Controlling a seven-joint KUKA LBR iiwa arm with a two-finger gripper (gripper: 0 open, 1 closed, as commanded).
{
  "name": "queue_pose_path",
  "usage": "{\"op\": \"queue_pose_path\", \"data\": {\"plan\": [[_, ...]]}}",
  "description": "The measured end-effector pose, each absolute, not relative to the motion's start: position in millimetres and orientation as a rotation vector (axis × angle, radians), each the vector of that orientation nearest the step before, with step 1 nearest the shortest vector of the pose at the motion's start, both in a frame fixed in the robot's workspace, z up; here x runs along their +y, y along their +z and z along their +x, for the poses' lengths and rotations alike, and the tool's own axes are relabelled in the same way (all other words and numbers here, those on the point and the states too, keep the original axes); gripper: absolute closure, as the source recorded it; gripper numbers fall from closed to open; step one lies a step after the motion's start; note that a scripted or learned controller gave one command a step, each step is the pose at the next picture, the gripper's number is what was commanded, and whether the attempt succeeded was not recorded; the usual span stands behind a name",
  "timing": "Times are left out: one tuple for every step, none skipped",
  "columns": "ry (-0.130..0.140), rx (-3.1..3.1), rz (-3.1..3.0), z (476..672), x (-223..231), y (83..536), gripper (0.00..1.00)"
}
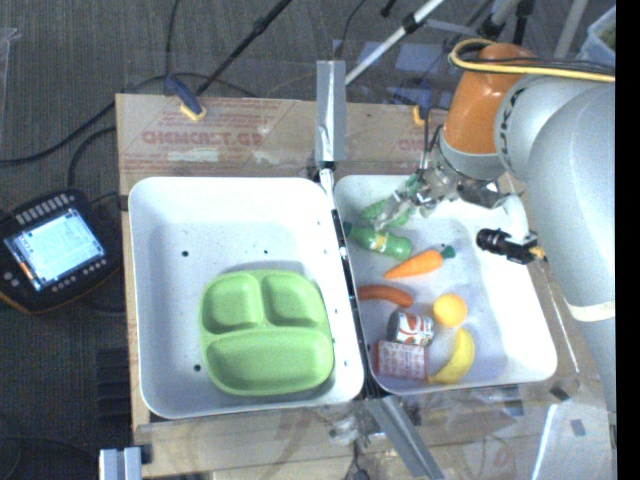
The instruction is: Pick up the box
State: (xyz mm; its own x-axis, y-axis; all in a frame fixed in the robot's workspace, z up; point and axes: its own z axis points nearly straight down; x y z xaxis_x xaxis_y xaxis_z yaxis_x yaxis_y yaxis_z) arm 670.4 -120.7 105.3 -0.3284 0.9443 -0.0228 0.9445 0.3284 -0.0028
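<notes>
The arm [560,158], grey with an orange band, reaches in from the right and covers much of the right bin's [520,353] far right corner; its lower bulk is cut off by the frame edge. The tool [415,196] sits low over the back of the right bin, just above a green item [380,238] lying near the divider. The tool is small and blurred against the white floor, so I cannot tell how far apart it stands or whether anything is caught in it.

The box [400,361] lies at the front of the right bin, a reddish carton partly hidden by a can [411,327] resting against its upper edge and touched on its right by a banana [456,358]. Its label is too blurred to read. It is well apart from the tool.

Between them lie a carrot [420,263], a red sausage-like piece [385,294] and a small orange fruit [450,310].

The left bin [170,228] holds a green divided tray [267,333] toward its front. Off the table to the left, a handheld pendant [52,250] with a lit screen lies on the floor, partly cropped
</notes>
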Motion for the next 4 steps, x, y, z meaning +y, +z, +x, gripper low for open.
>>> {"op": "queue_pose_path", "data": {"plan": [[0.0,2.39,2.013,618.6,-111,90,0.0],[0.005,2.343,2.077,671.2,-106,89,0.0],[-0.001,2.621,1.736,570.5,-124,120,0.0],[-0.002,2.496,1.914,487.3,-128,118,0.0]]}}
